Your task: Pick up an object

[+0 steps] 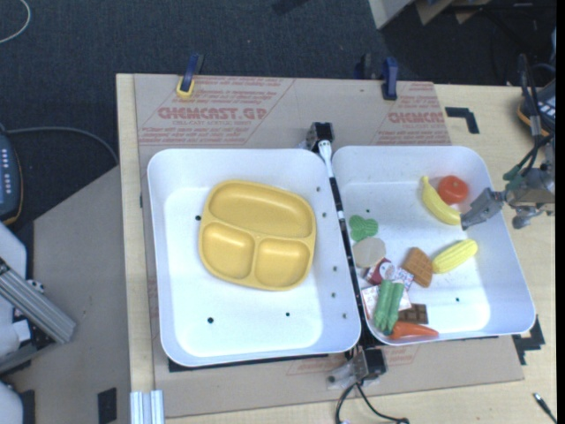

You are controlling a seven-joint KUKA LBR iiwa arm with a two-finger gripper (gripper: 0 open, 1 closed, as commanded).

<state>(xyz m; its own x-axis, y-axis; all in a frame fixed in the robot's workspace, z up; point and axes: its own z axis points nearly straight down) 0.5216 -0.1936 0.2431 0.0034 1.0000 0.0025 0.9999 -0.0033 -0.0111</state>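
Note:
The right bin (494, 321) holds several toy foods: a yellow banana (435, 203) with a red tomato (454, 189) against it, a corn cob (455, 255), a brown cracker (419, 266), a green leafy piece (362, 228), a beige disc (369, 252), a green cucumber (387, 304), an orange carrot (413, 331) and a brown chocolate piece (412, 314). My gripper (496, 219) hangs over the bin's right side, just right of the banana and above the corn. It is open, with nothing between its fingers.
The left bin (177, 307) holds a yellow divided plate (257, 234). A black divider rail (335, 210) runs between the bins. Clamps (388, 78) sit at the board's far edge. The arm's wrist and cables (538, 179) enter from the right.

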